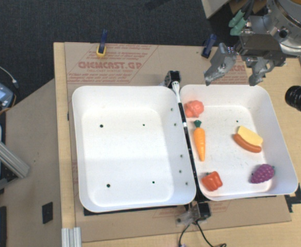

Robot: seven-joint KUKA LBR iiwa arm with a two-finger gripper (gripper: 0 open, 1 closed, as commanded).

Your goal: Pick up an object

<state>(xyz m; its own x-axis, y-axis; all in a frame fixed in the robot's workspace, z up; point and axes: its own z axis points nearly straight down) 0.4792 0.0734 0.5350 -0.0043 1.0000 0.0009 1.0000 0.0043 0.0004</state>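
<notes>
The right bin (274, 112) holds several toy foods: a pink lumpy piece (194, 108) at its far left corner, an orange carrot (199, 143) along its left wall, a red pepper (211, 180) at the near left, a yellow and orange sandwich-like piece (248, 139) toward the right, and purple grapes (262, 173) at the near right. My gripper (234, 76) hangs above the far rim of the right bin, open, with nothing between its fingers.
The left bin (88, 153) lies beside the right one, their rims meeting along a clamped seam (183, 127). Both sit on a cardboard sheet (114, 60). A yellow and blue clip (102, 47) stands at the far left of the sheet.
</notes>
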